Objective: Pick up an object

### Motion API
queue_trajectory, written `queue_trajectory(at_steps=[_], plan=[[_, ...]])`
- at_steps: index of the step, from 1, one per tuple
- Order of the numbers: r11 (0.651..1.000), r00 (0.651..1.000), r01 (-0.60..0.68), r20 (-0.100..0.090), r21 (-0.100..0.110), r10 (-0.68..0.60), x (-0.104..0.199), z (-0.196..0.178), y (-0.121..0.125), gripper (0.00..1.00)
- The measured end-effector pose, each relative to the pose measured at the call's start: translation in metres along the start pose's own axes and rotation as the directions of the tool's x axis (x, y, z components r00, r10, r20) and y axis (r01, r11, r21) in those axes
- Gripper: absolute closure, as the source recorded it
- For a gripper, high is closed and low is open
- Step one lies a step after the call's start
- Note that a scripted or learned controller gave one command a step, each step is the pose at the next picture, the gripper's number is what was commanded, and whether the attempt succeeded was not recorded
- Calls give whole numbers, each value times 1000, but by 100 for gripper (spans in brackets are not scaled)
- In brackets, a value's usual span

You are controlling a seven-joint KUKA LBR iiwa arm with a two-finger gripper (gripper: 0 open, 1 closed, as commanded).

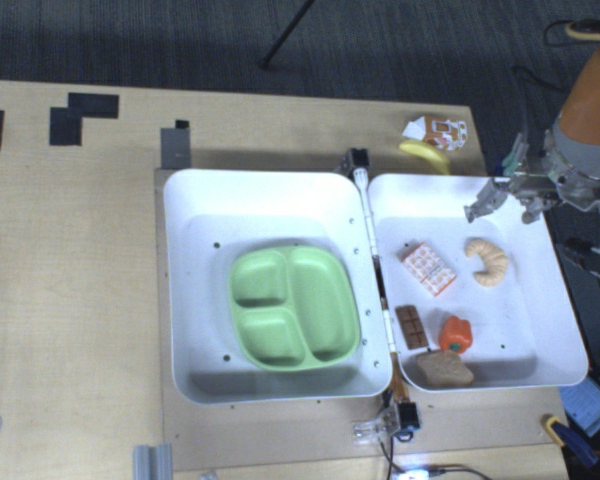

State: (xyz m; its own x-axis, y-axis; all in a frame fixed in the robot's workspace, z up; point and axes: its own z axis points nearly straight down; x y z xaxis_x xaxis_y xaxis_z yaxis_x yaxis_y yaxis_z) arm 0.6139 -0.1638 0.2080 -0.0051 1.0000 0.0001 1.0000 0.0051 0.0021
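Observation:
The right bin holds a tan croissant, a pink-and-white checkered packet, a brown chocolate bar, an orange-red pepper and a brownish lump at the front wall. My gripper hangs over the bin's far right part, just above and behind the croissant. Its two fingers are spread apart, open, with nothing between them.
The left bin contains a green divided plate. A yellow banana and a small printed packet lie on the bench behind the right bin. Black markers sit at the bench's far left.

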Motion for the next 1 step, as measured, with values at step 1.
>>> queue_trajectory(at_steps=[1], plan=[[1000,1000,-3,0,2,3,-10,99,7,0]])
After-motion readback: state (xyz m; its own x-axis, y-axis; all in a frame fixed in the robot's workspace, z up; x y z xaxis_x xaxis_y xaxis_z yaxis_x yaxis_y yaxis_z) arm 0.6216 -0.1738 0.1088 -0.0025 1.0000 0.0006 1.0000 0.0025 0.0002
